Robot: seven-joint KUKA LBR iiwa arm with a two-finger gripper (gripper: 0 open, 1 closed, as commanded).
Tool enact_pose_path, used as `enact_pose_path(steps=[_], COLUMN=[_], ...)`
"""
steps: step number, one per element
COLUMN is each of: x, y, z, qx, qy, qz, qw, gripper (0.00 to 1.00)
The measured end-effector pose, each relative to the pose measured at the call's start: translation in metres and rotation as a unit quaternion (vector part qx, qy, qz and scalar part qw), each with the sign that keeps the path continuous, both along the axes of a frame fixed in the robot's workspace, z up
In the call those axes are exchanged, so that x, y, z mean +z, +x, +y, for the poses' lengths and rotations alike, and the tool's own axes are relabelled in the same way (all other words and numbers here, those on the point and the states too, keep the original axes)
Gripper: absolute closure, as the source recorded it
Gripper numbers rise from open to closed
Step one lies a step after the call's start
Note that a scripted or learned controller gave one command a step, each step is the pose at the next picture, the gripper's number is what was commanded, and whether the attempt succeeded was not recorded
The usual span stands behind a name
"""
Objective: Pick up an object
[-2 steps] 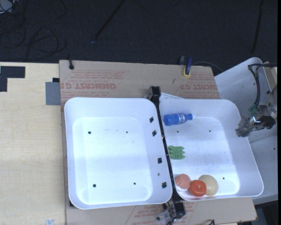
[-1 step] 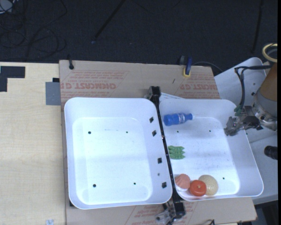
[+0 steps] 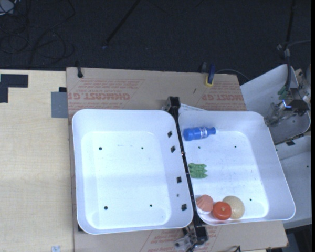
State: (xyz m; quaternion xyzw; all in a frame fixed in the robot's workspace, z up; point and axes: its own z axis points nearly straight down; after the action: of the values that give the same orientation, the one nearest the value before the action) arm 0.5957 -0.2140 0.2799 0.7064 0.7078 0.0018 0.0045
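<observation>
**Four small things in the right bin, arm drawn back at the right edge**

From the camera view above the bench we see two shallow white bins side by side on a sheet of printed cardboard [image 3: 147,91]. The left bin [image 3: 84,140] shows us only its bare white floor with a few dark dots.

All the things to pick lie in the right bin [image 3: 275,177]. A blue bottle [image 3: 199,133] lies on its side near the far left corner, its cap pointing right. A small green object [image 3: 197,170] sits against the left wall, about halfway down. In the near left corner three round things cluster together: a pink piece [image 3: 203,202], a red round object [image 3: 221,210] touching it, and a pale tan round object [image 3: 234,206] just behind the red one.

At the right edge, beyond the bin's far right corner, we make out grey machinery that may be the gripper [image 3: 286,106]; it is too dark and small there, so we cannot tell its state. It stands well apart from every object.
</observation>
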Motion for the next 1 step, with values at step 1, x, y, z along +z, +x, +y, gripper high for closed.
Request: enact_pose_path(steps=[1], x=[0.0805], y=[0.0094], z=[-0.0002], qx=[0.000], qy=[0.0001], qz=[0.000], qw=[1.0000], gripper=[1.00])
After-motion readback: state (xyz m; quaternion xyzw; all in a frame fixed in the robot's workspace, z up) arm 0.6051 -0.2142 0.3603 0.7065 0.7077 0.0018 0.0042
